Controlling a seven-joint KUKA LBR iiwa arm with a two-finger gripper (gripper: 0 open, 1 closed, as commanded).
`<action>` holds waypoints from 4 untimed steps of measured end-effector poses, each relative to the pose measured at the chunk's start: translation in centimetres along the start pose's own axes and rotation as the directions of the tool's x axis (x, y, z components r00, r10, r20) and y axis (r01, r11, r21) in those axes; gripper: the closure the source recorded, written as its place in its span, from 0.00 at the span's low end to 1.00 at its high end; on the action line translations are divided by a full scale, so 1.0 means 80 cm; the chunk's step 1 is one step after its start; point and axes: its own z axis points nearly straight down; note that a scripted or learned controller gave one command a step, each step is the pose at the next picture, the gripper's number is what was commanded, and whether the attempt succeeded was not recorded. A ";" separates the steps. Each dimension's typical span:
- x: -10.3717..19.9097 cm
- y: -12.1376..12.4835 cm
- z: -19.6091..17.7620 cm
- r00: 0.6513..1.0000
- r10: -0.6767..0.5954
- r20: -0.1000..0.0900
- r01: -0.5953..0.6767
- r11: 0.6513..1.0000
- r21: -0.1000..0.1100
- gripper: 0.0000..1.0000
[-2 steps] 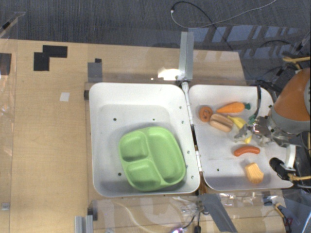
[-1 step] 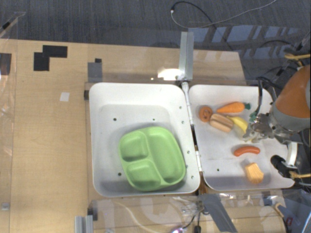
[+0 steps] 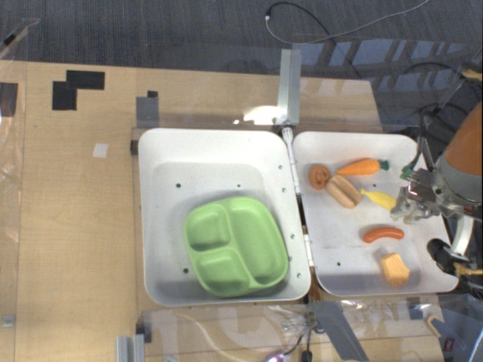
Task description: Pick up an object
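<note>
- Gripper (image 3: pixel 408 200), seen from the overhead camera view, hangs over the right edge of the right bin (image 3: pixel 332 266), at the end of the grey arm (image 3: pixel 462 173) reaching in from the right; whether it is open or closed I cannot tell, and nothing can be made out in its grip.
- Closest to it are the small yellow piece (image 3: pixel 379 198), just to its left, and the red sausage (image 3: pixel 383 234), just below and left; either looks like the natural target.
- Elsewhere in that bin lie a hot dog bun (image 3: pixel 343 192), a carrot (image 3: pixel 359 167), a round orange-red piece (image 3: pixel 320 176) and a cheese wedge (image 3: pixel 394 268), all apart from one another except the bun, which sits near the round piece.
- These look like toy foods: probably light, stiff plastic, smooth and a bit slippery, not fragile.
- Judging by shape, the sausage is best pinched across its narrow middle, square to its length; the rounded sides may squirt out if caught off-centre.
- Left bin (image 3: pixel 158 202) holds a green divided tray (image 3: pixel 236 245), well apart from the gripper.
</note>
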 end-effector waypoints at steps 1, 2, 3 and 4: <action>0.000 0.000 0.000 1.000 0.001 0.000 -0.001 1.000 0.000 0.00; -0.018 0.007 0.086 1.000 -0.009 0.000 0.009 1.000 0.000 0.00; -0.025 -0.011 0.093 0.964 0.265 -0.007 -0.265 0.964 -0.005 0.00; -0.007 -0.027 0.009 0.910 0.414 0.001 -0.414 0.910 0.001 0.00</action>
